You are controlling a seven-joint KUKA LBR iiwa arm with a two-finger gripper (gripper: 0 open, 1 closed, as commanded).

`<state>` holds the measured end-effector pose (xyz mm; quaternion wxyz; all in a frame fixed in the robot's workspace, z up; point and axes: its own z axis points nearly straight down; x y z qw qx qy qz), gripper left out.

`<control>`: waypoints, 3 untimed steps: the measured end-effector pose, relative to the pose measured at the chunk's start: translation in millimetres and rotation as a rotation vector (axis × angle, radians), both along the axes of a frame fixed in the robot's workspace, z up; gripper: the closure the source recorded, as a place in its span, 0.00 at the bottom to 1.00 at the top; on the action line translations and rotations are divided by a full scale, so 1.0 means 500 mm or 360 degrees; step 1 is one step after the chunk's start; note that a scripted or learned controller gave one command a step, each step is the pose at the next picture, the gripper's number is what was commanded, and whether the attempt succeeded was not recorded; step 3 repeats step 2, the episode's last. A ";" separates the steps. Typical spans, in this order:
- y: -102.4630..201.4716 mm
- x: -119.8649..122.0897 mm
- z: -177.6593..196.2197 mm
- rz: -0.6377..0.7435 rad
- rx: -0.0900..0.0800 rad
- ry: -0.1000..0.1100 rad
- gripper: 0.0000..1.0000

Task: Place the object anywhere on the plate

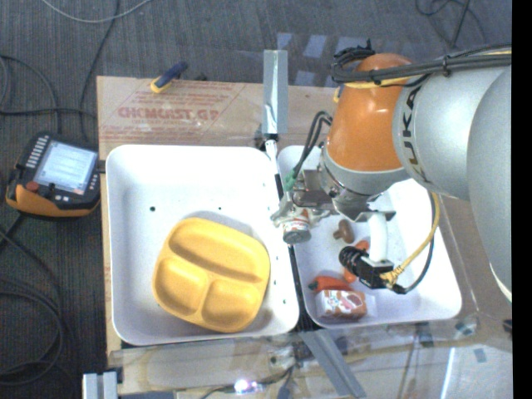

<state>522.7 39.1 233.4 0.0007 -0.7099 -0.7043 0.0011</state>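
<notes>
A small orange and red object [339,300] is lying near the front edge of the right bin [432,302], with a little brown piece [343,233] and an orange bit [362,245] sitting a bit farther back in the same bin. The yellow divided plate [213,273] is resting in the left bin [133,189], toward its front right corner, well apart from the object across the wall between the bins. The gripper [294,223] is hanging just over that dividing wall, beside the plate's far right edge; I cannot tell how its jaws are standing from here. The grey arm with its orange band [370,131] is leaning over the right bin. A teach pendant [55,175] is lying on the floor at the left.
</notes>
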 end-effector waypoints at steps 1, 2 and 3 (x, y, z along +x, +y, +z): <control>0.076 0.004 -0.005 0.0306 -0.0001 0.0002 1.00; 0.076 0.004 -0.005 0.0307 0.0000 0.0002 0.00; 0.076 0.004 -0.005 0.0307 0.0000 0.0002 0.00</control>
